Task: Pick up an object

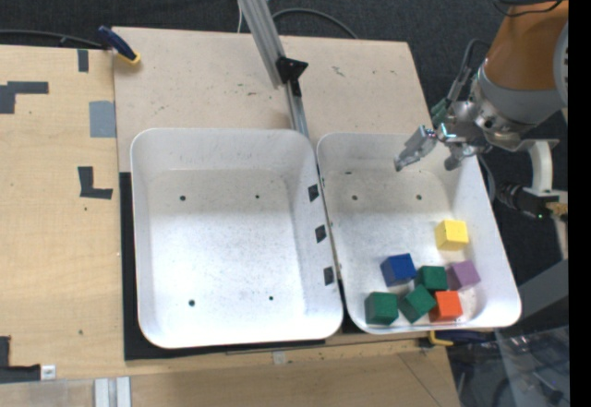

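The grey arm with its orange band [531, 22] enters from the right edge at about two o'clock, and its gripper [432, 149] hangs over the far right corner of the right bin [369, 165]. One finger [413, 151] juts out toward nine o'clock and a second points down toward six, so the two stand spread apart with nothing between them.

All the blocks sit in the right bin's near right corner, at roughly five o'clock from the gripper and well apart from it. The yellow block [452, 233] lies alone, nearest the gripper. Below it the others huddle together: the blue block [399, 268] at the cluster's ten o'clock, a dark green block [431, 278] just beside it, and the purple block [464, 273] toward the bin's right wall. Along the near rim sit a green block [381, 307], another green block [417, 304] touching it, and the orange block [448, 305] (whether it touches the purple one cannot be told).

The left bin [222, 230] lies beside the right one, their rims meeting at the middle. A slanted metal rail [254, 4] runs from twelve o'clock down to that seam. A blue and yellow clamp [118, 44] rests on the bench at ten o'clock.
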Robot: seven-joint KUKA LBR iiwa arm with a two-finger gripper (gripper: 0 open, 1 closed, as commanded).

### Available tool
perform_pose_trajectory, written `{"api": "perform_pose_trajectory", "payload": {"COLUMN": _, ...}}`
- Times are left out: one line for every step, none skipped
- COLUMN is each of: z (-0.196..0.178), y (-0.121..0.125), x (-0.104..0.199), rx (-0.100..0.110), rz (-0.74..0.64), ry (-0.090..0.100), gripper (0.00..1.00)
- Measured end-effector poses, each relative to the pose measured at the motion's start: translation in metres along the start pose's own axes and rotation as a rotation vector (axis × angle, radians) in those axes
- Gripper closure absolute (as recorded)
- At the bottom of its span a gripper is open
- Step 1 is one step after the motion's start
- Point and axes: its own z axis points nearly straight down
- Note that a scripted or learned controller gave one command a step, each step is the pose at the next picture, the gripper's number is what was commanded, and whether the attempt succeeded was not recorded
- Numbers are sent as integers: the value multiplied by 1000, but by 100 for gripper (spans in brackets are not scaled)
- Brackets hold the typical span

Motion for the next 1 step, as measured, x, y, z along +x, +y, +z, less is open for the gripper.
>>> {"api": "perform_pose_trajectory", "payload": {"z": -3, "y": 1, "x": 0, "rx": -5, "rz": -1, "ry": -1, "gripper": 0}}
